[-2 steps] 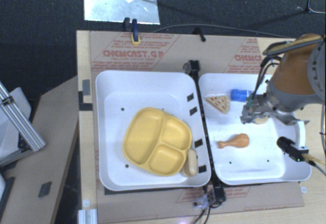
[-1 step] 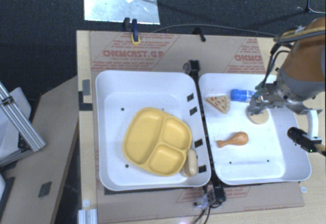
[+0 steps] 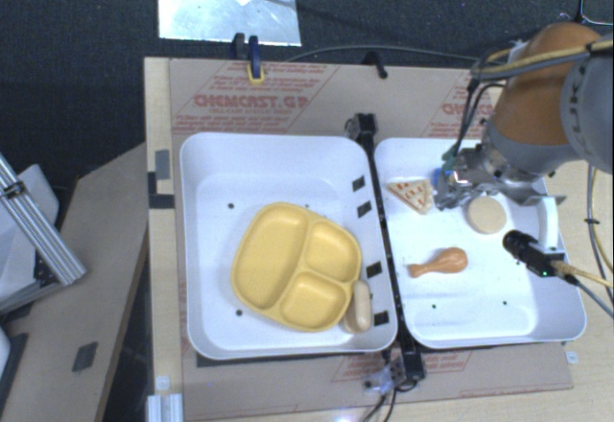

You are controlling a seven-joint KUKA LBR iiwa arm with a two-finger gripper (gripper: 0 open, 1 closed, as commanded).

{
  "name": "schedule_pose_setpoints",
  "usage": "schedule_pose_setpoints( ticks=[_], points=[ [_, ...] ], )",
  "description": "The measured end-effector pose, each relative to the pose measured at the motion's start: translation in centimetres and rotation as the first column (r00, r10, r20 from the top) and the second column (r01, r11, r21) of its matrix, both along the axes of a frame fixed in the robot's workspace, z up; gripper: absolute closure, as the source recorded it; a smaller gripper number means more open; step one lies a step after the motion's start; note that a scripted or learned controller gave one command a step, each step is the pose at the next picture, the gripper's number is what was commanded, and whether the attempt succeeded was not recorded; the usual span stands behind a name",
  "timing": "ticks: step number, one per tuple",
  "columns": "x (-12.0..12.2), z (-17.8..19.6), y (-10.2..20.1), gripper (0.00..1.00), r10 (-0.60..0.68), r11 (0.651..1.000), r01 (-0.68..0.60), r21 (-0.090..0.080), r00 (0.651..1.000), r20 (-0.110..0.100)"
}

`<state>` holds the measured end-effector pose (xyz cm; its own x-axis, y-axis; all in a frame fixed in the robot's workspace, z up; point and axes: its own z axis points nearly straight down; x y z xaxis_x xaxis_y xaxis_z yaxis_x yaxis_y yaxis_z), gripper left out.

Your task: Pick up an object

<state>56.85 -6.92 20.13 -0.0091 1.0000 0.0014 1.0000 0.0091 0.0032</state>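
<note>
In the right bin (image 3: 480,329) lie a toy pizza slice (image 3: 413,193), a round cream disc (image 3: 486,215) and a tan chicken drumstick (image 3: 439,264). My gripper (image 3: 449,188) hangs low over the upper part of this bin, between the pizza slice and the cream disc, close to both. I see nothing held in it. The grey arm with its orange band (image 3: 542,99) reaches in from the right.
The left bin (image 3: 206,219) holds a yellow divided plate (image 3: 293,267), with a small beige roll (image 3: 360,305) at its lower right corner. A black divider (image 3: 379,238) runs between the bins. A blue-and-yellow clamp (image 3: 253,56) sits at the bench's back edge.
</note>
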Motion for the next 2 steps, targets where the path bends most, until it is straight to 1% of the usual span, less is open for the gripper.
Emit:
schedule_pose_setpoints(
  ticks=[1,2],
  points=[
    [1.7,1.5,5.1,1.0,0.001,1.0,-0.001,0.0,1.0,0.001],
    [3.3,0.8,10.2,1.0,0.001,1.0,-0.001,0.001,1.0,-0.001]
  ],
)
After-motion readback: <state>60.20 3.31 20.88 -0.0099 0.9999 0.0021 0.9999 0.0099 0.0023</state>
